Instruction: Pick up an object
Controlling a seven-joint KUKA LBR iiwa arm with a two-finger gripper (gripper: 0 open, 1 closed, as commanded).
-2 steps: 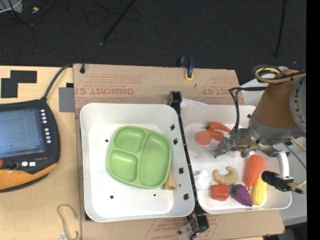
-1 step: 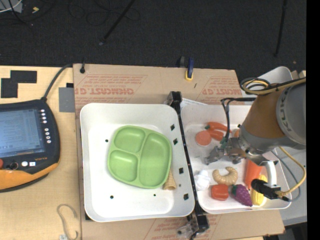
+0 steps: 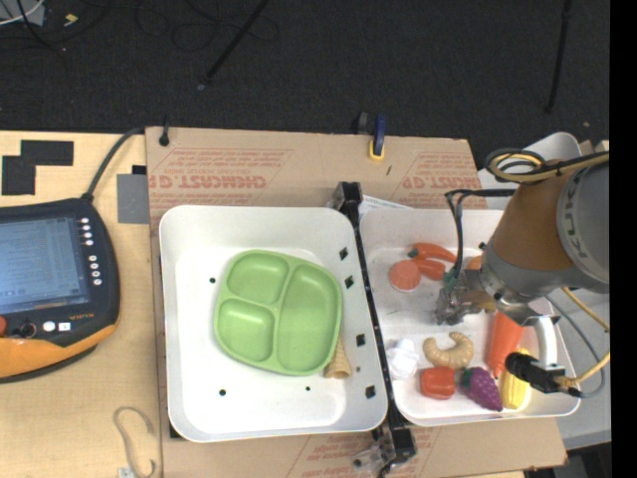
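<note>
Toy food [image 3: 453, 351] in right bin [image 3: 398, 229] | green plate [image 3: 279, 312] in left bin [image 3: 189, 247] | gripper [image 3: 453, 305] state unclear

Both bins [image 3: 189, 267] are white. In the left one lies a light green divided plate [image 3: 279, 312], with a tan cone [image 3: 339, 364] at its edge. The right bin [image 3: 398, 307] holds a red-orange round slice [image 3: 405, 276], an orange carrot [image 3: 432, 253], a tan curled pastry [image 3: 450, 350], a red pepper [image 3: 438, 382], purple grapes [image 3: 484, 388], yellow corn [image 3: 515, 391] and an orange-red carrot [image 3: 503, 340]. The arm [image 3: 587, 227] is grey with an orange-brown band [image 3: 528, 232]; its hand [image 3: 453, 302] is dark grey. The bench [image 3: 60, 406] is pale brown cardboard with red print.
</note>
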